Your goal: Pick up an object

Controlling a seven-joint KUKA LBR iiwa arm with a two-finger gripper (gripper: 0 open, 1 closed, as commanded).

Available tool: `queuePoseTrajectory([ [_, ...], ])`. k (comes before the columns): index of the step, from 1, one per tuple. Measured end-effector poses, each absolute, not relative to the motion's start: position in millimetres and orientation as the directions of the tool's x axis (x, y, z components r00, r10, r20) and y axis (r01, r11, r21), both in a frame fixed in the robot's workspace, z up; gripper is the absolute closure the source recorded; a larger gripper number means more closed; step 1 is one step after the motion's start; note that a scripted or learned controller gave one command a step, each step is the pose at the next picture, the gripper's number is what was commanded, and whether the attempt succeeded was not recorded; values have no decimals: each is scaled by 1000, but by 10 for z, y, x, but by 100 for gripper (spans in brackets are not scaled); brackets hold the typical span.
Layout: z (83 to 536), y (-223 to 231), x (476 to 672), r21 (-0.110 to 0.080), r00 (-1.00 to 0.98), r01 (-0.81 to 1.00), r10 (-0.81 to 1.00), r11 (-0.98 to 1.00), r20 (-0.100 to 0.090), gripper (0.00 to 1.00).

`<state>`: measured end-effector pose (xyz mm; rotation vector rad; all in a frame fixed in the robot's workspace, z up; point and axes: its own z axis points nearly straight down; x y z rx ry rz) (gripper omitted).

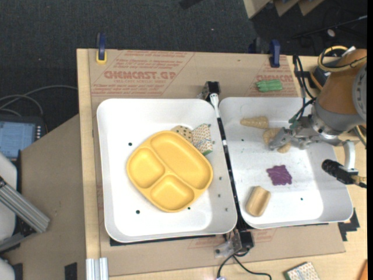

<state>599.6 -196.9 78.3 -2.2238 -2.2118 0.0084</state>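
**Jaws down at a tan piece in the right bin**

The jaws reach in from the right, low over the right bin, and their tips sit against a small tan piece near the bin's upper middle. Whether they are spread or pinching it cannot be told. A tan cone lies just up-left of them. A purple lump rests below, apart, and a tan cylinder lies further down. The left bin carries a yellow divided plate. A green item lies on the tabletop.
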Motion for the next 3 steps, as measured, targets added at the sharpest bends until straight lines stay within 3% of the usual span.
queuePoseTrajectory([
  [1,850,-1766,6295,4,-2,1000,1000,2,-1,0],
  [2,958,-1775,6291,6,-1,1000,1000,1,-3,100],
  [3,951,-966,5963,-5,-2,1000,1000,2,3,100],
])
